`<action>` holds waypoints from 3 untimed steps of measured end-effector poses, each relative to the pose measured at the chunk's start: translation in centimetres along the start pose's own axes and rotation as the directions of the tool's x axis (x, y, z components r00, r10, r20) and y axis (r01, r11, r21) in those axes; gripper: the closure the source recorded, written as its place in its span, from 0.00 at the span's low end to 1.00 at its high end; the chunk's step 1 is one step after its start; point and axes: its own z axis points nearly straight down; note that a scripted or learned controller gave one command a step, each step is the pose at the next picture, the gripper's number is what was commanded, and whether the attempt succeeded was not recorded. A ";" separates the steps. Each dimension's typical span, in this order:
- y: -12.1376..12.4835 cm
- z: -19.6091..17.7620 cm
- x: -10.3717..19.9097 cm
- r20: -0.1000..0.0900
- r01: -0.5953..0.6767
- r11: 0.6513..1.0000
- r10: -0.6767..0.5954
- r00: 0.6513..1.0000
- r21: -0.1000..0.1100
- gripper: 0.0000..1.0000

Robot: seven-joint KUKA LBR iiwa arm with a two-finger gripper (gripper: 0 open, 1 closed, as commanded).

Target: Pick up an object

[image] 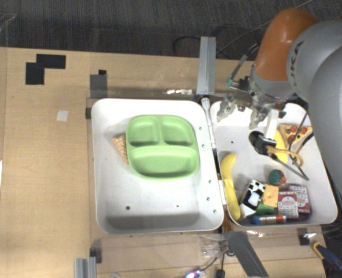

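My gripper hangs over the far end of the right bin, open, with nothing between its fingers. Below it the bin floor is bare white. Just to its right and nearer lies a black scoop-like thing. A yellow banana lies along the bin's left wall. A pizza-slice toy rests by the right wall. Near the front sit a red and green strawberry-like toy, a black-and-white cube, an orange block and a red box.
The left bin holds a green divided plate with a tan waffle-like piece poking out from its left edge. A metal divider post stands between the bins at the back. Markers lie at the right bin's front wall.
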 end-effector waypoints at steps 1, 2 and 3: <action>-3.4 3.0 -7.0 0.003 -0.072 0.997 0.072 0.997 0.003 0.00; -3.5 8.4 -11.4 0.002 -0.024 1.000 0.024 1.000 0.002 0.00; -1.4 2.7 -9.8 0.001 0.189 0.982 -0.189 0.982 0.000 0.00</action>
